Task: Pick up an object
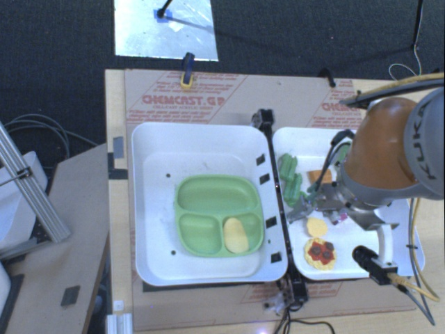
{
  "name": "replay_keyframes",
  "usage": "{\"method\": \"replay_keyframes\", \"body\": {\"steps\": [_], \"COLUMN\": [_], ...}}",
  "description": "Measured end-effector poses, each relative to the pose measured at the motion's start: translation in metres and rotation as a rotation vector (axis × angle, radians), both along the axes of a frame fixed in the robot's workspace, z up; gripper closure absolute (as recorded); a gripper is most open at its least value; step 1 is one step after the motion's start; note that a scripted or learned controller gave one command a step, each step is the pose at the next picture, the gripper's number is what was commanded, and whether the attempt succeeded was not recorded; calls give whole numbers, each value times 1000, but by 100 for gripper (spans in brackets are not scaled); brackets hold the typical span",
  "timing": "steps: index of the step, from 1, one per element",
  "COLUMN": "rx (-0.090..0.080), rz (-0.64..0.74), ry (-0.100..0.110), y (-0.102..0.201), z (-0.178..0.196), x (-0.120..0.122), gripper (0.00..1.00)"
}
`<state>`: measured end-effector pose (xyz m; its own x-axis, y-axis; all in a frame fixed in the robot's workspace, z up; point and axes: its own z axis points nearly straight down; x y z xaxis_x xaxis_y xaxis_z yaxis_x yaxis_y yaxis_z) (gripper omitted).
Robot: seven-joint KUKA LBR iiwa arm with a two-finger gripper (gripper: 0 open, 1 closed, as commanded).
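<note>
The arm (pixel 389 152) enters from the right and bends down over the right bin (pixel 295 139), its orange band above the wrist. The gripper (pixel 311 206) points left and sits low among the objects; whether it is open or closed cannot be told. Just beside it lie green pieces (pixel 290 176) on the far-left side, a yellow disc (pixel 317 227) and a pizza-like round (pixel 320 253) nearer. In the left bin (pixel 156 186), a green divided tray (pixel 212 218) holds a yellow item (pixel 236 235) in its near-right compartment.
</note>
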<state>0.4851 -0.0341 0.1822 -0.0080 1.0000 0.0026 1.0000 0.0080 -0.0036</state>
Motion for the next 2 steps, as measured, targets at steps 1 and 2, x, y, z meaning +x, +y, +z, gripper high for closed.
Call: {"method": "replay_keyframes", "body": {"steps": [1,2], "rx": [-5,-2], "rz": [-12,4], "ry": [-2,-22], "y": [-72,-6], "z": [-82,66], "x": [26,81], "gripper": [0,0]}}
